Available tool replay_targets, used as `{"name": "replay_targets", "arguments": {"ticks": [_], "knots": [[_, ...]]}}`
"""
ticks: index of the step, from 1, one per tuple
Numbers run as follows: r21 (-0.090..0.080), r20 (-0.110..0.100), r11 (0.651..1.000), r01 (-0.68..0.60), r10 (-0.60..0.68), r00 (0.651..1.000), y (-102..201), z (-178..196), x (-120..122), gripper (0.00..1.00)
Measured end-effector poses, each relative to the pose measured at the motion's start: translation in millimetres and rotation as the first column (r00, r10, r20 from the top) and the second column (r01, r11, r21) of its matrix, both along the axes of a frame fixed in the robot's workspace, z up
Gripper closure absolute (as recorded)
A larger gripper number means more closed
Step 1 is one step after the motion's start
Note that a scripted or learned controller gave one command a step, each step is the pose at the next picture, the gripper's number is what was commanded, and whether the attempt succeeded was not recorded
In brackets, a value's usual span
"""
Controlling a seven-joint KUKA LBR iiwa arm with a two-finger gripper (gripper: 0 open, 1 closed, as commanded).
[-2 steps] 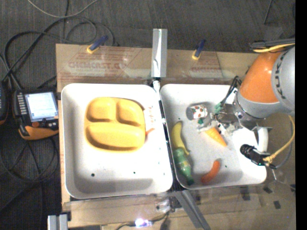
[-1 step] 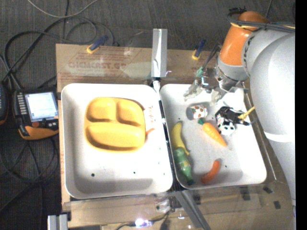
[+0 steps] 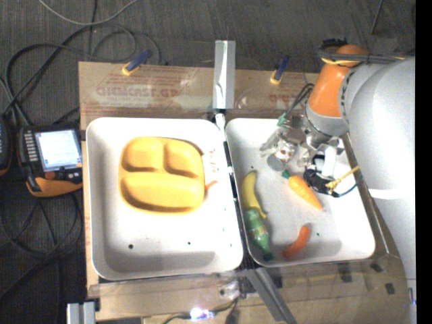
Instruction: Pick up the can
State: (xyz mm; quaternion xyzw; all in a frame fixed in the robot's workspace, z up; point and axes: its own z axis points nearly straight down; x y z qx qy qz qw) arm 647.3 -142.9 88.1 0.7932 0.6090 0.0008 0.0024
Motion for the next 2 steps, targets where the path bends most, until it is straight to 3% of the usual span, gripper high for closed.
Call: {"name": "replay_targets", "arguments": {"ticks": [1, 2], "knots": [[-0.004, -0.005, 1.0, 0.0, 0.0, 1.0, -2.1, 7.0, 0.1, 1.0], [0.0, -0.013, 0.98, -0.199, 0.199, 0.98, 75.8, 127.0, 21.3, 1.0]]}}
